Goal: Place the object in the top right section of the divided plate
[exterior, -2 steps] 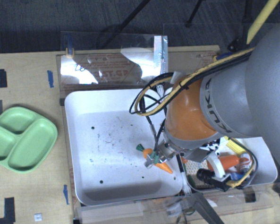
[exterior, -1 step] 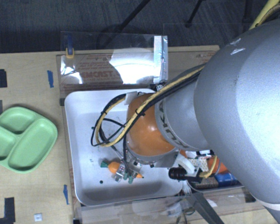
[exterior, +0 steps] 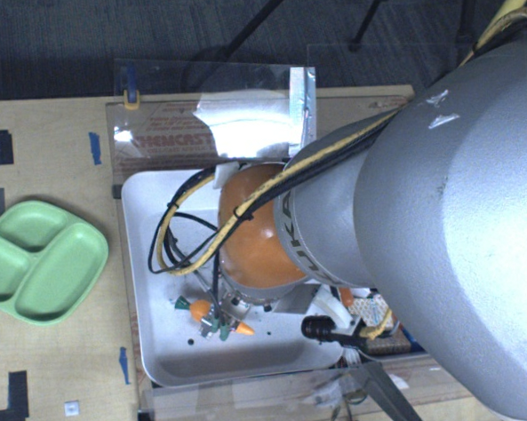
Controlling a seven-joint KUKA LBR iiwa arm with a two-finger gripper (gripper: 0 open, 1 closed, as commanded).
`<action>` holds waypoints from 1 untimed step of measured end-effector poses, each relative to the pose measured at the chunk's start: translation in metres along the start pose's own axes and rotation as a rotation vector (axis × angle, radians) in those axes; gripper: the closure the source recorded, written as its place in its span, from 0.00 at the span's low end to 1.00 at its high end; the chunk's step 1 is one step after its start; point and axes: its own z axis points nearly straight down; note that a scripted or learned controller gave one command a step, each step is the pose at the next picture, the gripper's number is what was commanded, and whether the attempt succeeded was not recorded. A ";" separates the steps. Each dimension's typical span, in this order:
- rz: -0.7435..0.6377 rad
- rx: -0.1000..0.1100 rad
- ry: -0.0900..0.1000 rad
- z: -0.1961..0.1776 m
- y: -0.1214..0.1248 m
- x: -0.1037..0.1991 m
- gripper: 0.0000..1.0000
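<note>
Orange object in white bin beneath end effector, grip state unclear; green divided plate well left.

1. The grey arm runs off the right and bottom edges, so its base is cut off.
2. The arm and its orange band hide most of the white bin, including its right side.
3. The gripper sits under the wrist; its fingers are too small and shadowed to read.
4. Small orange and green pieces beside it are too small to identify.
5. A patterned object near the arm is partly covered.
</note>
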 end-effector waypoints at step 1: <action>0.000 0.000 0.000 0.000 0.000 0.000 0.00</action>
